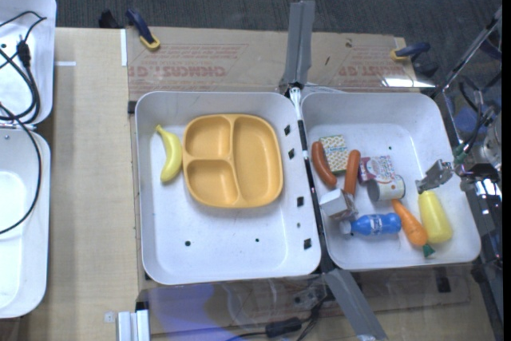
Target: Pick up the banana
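The banana [169, 155] lies in the left bin [231, 259], against its left wall, just beside the left edge of the yellow divided plate [234, 160]; it is curved, with one tip toward the bin's rear. The end effector [436, 176] sits at the right bin's [399, 128] right side, above a yellow lemon-shaped item [435, 217]; whether it is apart or together cannot be told. The right bin also holds a sausage [322, 164], a carrot [411, 224] and a blue bottle [375, 225].

A robotics lab: white bins [152, 196] on a clamped cardboard-covered bench [88, 172], loose cables [20, 76].
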You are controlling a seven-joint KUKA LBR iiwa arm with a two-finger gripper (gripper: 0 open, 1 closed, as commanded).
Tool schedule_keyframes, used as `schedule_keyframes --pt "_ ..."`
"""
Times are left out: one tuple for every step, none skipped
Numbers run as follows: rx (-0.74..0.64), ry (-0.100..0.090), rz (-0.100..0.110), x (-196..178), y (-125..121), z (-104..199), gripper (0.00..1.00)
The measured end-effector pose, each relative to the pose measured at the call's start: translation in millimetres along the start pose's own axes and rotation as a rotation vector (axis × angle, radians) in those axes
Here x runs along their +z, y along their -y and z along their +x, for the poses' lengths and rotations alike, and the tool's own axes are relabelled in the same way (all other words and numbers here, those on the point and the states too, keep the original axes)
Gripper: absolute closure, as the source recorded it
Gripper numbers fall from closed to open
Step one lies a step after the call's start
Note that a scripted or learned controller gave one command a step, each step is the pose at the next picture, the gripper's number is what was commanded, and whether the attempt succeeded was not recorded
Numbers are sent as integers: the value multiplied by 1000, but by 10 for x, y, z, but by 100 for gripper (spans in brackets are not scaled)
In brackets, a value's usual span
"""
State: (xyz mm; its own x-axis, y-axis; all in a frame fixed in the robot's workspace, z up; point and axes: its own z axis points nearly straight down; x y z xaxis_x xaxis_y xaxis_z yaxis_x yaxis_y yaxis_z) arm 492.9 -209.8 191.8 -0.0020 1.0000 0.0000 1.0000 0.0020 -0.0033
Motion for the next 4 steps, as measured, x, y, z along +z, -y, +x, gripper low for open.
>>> schedule_keyframes --pt "26 -11 6 821 3 -61 0" --pt "29 -3 -3 700 -18 -90 100" --pt "26 -8 3 723 -10 -63 0" --pt "62 -13 -1 1009 124 -7 0"
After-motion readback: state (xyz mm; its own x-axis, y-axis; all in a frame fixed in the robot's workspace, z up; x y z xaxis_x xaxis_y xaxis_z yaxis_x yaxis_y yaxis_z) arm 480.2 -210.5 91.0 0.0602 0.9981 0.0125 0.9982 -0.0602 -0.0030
